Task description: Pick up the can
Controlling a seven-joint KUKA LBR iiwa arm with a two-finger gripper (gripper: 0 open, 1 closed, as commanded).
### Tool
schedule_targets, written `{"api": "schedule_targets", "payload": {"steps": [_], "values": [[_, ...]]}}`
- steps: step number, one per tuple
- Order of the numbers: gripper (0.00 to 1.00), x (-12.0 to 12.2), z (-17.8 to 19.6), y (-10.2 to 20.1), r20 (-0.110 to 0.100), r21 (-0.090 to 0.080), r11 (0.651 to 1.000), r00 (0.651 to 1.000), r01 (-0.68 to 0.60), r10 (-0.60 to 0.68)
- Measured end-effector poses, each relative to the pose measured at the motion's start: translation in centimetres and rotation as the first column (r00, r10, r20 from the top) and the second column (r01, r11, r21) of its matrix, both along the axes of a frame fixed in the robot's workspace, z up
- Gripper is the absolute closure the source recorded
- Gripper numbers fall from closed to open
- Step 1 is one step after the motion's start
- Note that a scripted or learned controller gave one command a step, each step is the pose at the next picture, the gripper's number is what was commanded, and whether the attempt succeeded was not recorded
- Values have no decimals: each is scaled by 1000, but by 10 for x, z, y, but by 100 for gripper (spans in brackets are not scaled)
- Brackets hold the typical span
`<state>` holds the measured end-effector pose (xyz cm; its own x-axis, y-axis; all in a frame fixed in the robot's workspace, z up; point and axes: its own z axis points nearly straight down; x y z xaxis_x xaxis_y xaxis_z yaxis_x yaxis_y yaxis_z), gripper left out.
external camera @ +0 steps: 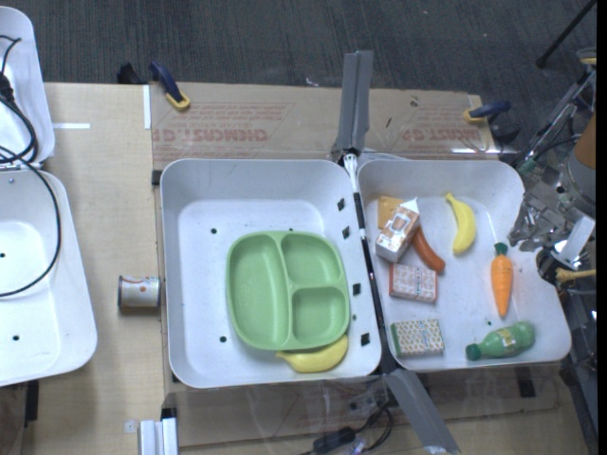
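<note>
Oddly, the can [139,293] lies on its side on the bare wooden bench [104,159], just outside the left wall of the left bin [175,254] from my gripper [542,227], well apart at the right bin's [474,173] far edge. It looks light, rigid and slick and may roll, so I'd pinch across its round body; I cannot tell how my gripper is set.

A dark grey carpeted floor [285,27] lies beyond a pale wooden bench [104,159], on which a brown cardboard sheet [266,126] is held by blue-and-yellow clamps [169,83] at its far corners, with a white basin [38,282] and black cable [24,131] at the left.
</note>
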<state>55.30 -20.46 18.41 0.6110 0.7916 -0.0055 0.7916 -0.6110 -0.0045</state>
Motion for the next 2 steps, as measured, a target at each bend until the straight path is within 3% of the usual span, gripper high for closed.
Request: {"api": "schedule_targets", "payload": {"steps": [1,2], "values": [[100,19,73,64,4,-1,876,876,482,-482],[100,-12,97,132,4,-2,764,764,645,-645]]}}
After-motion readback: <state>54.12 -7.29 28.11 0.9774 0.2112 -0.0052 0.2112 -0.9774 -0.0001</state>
